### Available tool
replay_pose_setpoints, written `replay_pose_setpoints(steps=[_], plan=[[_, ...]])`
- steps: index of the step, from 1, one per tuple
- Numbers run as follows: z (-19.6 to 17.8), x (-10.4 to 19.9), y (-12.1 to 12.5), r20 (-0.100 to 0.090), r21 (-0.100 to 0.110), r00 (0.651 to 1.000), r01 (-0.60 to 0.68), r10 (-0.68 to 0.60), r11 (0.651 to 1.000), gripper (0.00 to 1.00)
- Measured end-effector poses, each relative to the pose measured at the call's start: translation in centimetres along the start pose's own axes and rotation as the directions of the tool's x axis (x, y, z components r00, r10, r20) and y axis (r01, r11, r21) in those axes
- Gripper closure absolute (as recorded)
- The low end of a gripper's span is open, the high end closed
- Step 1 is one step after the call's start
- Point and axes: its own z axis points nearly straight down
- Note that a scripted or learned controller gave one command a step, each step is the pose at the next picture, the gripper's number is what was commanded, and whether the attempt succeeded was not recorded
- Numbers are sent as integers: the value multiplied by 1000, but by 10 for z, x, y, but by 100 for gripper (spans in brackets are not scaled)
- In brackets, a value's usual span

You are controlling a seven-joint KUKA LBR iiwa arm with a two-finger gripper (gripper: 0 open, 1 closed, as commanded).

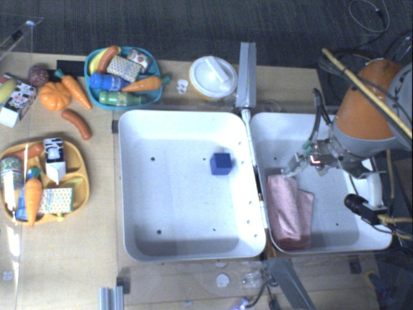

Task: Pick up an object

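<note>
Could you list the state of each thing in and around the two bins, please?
Blue cube: resting alone in the left bin.
Pink cloth: folded, lying in the right bin.
Gripper: above the right bin, near the cloth's top edge.
White lidded bowl: closed, behind the bins.

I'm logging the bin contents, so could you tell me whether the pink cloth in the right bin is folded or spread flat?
Folded: the pink cloth lies as a narrow, thick bundle in the right bin, not spread flat.

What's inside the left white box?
A small blue block sits alone on the floor of the left bin. Nothing covers it, and the whole floor is in view.
</note>
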Motion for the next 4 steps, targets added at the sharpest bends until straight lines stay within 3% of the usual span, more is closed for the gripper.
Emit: replay_pose_setpoints(steps=[1,2,3,4], plan=[[-27,33,37,0,-3,998,56,-56,998,0],[-16,92,-28,-1,2,917,-399,399,917,0],[-16,35,-23,0,-1,892,-452,452,892,0],[-2,-56,10,1,-1,921,-389,389,921,0]])
